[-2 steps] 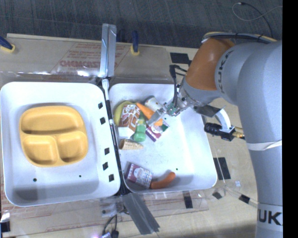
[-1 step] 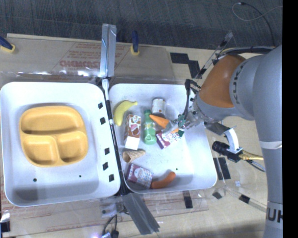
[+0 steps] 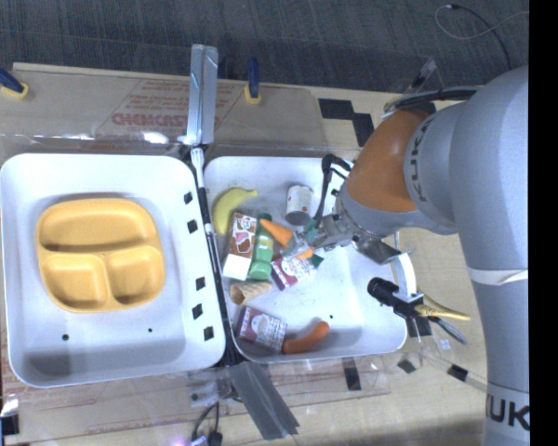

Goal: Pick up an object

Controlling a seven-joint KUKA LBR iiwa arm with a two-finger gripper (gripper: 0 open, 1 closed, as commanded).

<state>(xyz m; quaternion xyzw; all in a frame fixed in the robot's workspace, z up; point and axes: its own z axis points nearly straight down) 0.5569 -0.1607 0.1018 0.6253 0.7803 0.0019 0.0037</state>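
Nearest me: sausage (image 3: 307, 336) beside brown packet (image 3: 262, 326), right bin (image 3: 377, 328) near edge | banana (image 3: 229, 204) far-left corner | yellow tray (image 3: 100, 252) in left bin (image 3: 23, 277) | gripper (image 3: 309, 240) low over the carrot (image 3: 277, 231) and packets mid-bin, grip state I cannot tell.

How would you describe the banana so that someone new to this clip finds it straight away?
Look in the right-hand white bin, at its upper left corner beside the divider between the bins. The banana lies there, curved and plain yellow, above the pile of printed packets; nothing else in that bin is yellow.
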